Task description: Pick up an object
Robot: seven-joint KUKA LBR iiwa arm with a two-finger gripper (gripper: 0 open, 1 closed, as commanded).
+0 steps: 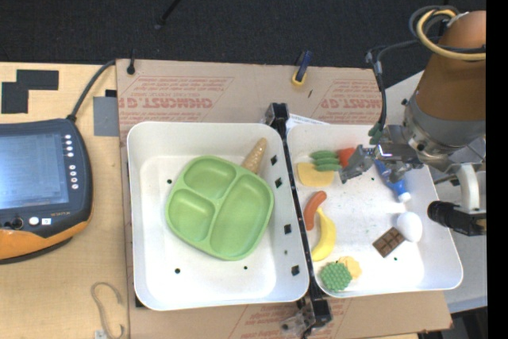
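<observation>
right bin (pixel 444 270) holds banana (pixel 323 234), red sausage (pixel 314 208), green corn (pixel 325 159), white egg (pixel 409 226), chocolate bar (pixel 388 241). gripper (pixel 359 161) sits low over the bin's upper part, beside the corn; can't tell its state. left bin (pixel 151 250) has a green divided plate (pixel 220 206).

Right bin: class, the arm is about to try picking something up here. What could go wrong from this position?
1. The tool hovers at a tight cluster: green toy, orange piece and yellow block. It may catch two or nudge them apart.
2. The red piece touches the banana; grasping one could drag the other.
3. The green toy lies near the divider, which may block a finger.
</observation>
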